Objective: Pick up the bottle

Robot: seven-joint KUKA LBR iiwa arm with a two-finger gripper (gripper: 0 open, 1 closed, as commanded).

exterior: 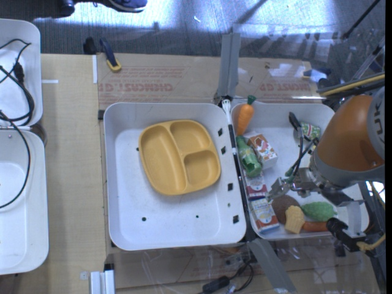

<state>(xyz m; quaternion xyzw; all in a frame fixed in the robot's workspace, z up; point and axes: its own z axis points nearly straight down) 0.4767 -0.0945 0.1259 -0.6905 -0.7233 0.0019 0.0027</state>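
Near edge of the right bin [288, 236]: I judge the green bottle [248, 157] light, slick; grip mid-body. Hand [286, 187] state: can't tell.

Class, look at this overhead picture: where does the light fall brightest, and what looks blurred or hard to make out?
In the camera view, bluish daylight streaks the floor along the top; the left bin and yellow plate are evenly lit and sharp; the arm is softly blurred, and the hand is too murky to read against the cluttered right bin.
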